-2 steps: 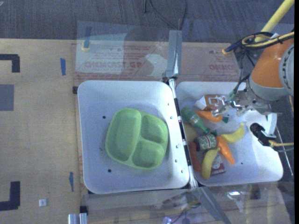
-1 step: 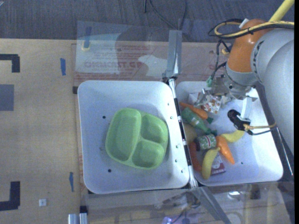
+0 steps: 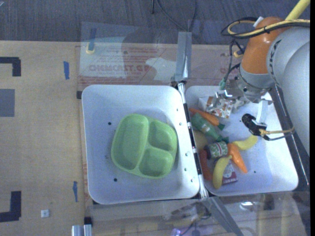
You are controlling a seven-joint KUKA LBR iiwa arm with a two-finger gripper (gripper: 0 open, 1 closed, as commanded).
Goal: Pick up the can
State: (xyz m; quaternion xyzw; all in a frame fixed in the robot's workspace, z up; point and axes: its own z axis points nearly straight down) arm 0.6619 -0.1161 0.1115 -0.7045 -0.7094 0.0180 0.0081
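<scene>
The can [image 3: 217, 149] is small and dark with a red and green label. It lies in the middle of the right bin [image 3: 275, 173], between a green bottle [image 3: 205, 125] and a small carrot [image 3: 237, 157]. My gripper [image 3: 228, 93] hangs over the back of that bin, below the orange wrist band. It is right above a crinkled snack packet [image 3: 220, 107], well behind the can and apart from it. The arm's body hides the gripper's lower part.
The left bin [image 3: 96, 107] holds a green divided plate [image 3: 144, 145]. Around the can lie a long carrot [image 3: 206, 116], two bananas [image 3: 248, 142] [image 3: 220, 171] and a red packet [image 3: 229, 179]. A black cable plug [image 3: 251, 124] hangs over the right bin.
</scene>
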